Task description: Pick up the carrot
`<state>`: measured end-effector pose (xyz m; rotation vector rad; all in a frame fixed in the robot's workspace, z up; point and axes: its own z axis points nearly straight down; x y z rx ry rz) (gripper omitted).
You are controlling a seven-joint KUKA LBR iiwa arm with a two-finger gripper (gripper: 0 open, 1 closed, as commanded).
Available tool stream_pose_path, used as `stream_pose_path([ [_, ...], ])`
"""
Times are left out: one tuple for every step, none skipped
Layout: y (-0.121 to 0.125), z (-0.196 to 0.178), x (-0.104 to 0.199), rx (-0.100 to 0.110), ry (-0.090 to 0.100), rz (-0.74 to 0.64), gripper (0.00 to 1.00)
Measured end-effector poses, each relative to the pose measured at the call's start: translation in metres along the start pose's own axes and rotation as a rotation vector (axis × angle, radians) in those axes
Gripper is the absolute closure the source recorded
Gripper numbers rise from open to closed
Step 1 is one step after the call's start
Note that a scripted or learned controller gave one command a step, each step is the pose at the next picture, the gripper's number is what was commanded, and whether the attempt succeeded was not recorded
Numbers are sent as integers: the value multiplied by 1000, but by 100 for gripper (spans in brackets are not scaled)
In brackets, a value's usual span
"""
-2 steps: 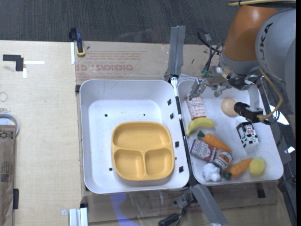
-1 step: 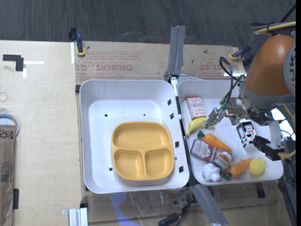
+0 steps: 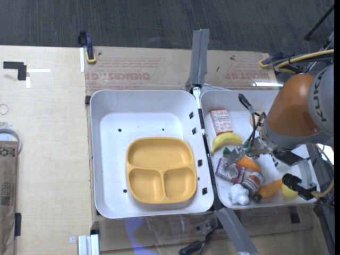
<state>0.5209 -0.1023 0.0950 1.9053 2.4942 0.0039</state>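
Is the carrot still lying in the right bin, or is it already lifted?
Lying in the right bin. The carrot rests on its floor near the front wall, apart from the end effector.

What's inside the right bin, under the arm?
In the right bin: a red-and-white packet, a banana, a carrot, a small bottle and a white lump. The arm covers the bin's right part, so what lies beneath it is hidden.

Yellow tray [image 3: 160,170], banana [image 3: 227,141], carton [image 3: 220,121]
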Motion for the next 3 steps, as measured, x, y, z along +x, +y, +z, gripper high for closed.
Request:
stream_pose_path([
  [2,-10,1,-2,2,2,100],
  [-7,-27,2,3,0,-150,100],
  [42,-96,49,5,0,-64,100],
])
